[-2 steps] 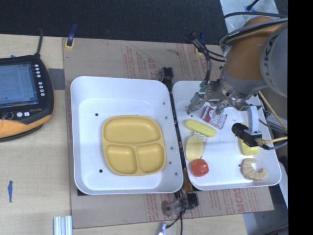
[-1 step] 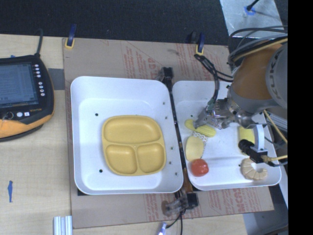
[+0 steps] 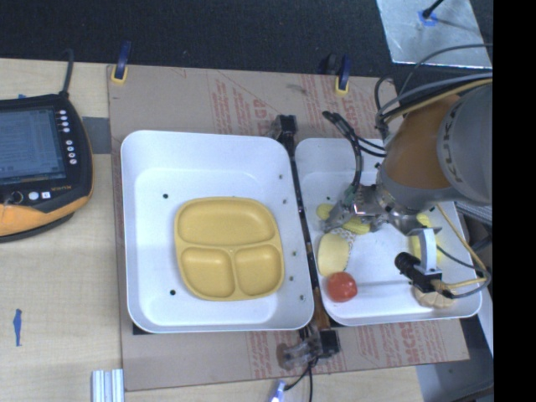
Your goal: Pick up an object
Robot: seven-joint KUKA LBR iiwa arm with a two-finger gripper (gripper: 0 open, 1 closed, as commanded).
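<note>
Camera view: left bin [image 3: 142, 224] holds a yellow three-compartment tray [image 3: 228, 247], lying flat at centre. Right bin [image 3: 368, 308] holds a pale yellow object [image 3: 332, 252] by its left wall, with a red ball [image 3: 341, 286] just below it. Gripper [image 3: 356, 212] is low in the right bin, just above the pale yellow object; finger state cannot be made out. Handheld control pendant [image 3: 38, 166] lies on bench, far left.
</note>
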